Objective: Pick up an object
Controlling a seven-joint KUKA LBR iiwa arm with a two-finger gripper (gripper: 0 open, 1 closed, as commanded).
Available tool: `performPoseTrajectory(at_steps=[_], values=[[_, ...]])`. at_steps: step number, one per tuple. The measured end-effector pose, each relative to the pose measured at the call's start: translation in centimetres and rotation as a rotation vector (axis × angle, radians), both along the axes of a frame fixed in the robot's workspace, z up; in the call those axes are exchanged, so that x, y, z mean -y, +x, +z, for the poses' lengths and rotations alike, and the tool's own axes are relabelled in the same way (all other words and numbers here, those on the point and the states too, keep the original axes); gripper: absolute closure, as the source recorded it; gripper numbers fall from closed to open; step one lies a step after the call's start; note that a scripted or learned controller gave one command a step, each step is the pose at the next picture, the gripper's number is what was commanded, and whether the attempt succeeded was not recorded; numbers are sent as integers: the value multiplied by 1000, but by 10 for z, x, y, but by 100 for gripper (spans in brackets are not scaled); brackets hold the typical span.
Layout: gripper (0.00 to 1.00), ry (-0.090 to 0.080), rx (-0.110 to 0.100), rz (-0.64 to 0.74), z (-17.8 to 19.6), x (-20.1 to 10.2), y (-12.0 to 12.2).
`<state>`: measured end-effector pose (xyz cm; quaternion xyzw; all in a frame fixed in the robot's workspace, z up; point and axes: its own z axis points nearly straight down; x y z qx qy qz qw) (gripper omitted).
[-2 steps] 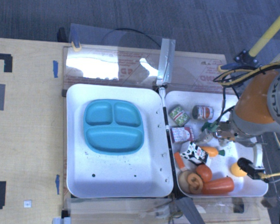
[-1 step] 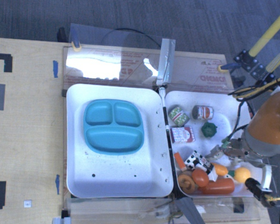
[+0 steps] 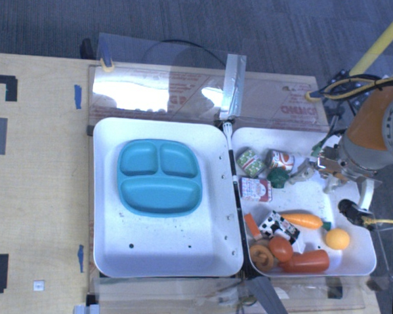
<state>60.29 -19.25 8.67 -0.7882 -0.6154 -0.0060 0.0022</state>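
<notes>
Seemingly empty, the pincer (image 3: pixel 312 167) hangs low over the right bin (image 3: pixel 358 260).

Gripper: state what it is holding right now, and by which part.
Cannot be told. The gripper sits low in the right bin beside a dark green item, but nothing shows between its fingers.
</notes>
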Motion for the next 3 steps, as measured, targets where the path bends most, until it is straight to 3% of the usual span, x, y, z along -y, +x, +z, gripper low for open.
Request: performPoseTrajectory(at_steps=[1, 2, 3], values=[[0, -9, -9, 224, 55, -6, -78], [0, -7, 21, 263, 9, 14, -101], [0, -11, -3, 172, 35, 7, -30]])
